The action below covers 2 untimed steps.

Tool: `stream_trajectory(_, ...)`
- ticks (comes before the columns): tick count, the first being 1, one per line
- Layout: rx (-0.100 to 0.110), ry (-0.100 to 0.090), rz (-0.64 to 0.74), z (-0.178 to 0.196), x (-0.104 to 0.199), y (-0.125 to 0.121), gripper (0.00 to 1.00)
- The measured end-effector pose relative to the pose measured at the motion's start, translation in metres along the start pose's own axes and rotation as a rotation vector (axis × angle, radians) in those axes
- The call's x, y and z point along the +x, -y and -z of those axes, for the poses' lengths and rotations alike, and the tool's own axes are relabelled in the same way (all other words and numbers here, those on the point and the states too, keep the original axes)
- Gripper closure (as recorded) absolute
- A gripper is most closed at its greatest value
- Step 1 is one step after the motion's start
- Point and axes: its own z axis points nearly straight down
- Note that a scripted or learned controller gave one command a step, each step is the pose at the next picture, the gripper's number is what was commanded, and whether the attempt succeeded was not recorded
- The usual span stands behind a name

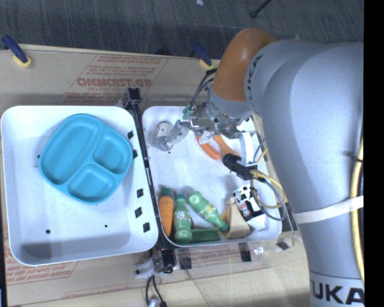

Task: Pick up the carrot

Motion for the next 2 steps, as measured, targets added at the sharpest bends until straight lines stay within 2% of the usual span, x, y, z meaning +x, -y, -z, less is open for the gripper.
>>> stream_trajectory(1, -0.020, -0.001, 0.040, 0.068, 0.054, 0.098, 0.00)
stream_trajectory(2, -0.012, 0.002, 0.397, 0.004, 0.011, 0.122, 0.00)
